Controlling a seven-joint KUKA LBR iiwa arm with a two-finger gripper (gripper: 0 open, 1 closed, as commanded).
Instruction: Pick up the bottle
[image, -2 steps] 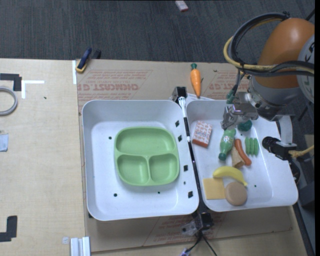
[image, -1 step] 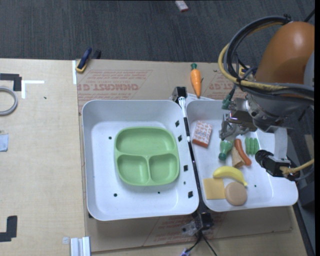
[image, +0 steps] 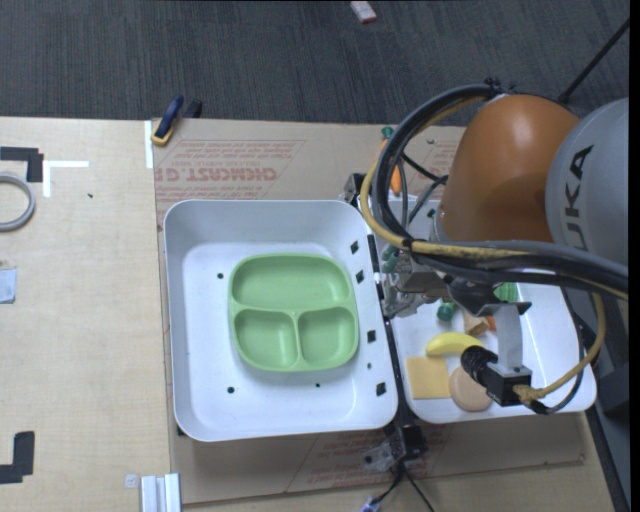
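Observation:
My arm reaches in from the right and covers most of the right bin. The gripper hangs low over that bin's left side, near the wall between the two bins, with cables in front of it. Just right of it lies a small green piece. Another green thing peeks out from under the arm, and too little of it shows to name it. Much of the right bin's floor is hidden by the arm.
In the right bin's front part lie a yellow banana, a flat yellow slice, a tan round item and an orange piece. The left bin holds a green divided plate. A black cable clamp hangs over the front items.

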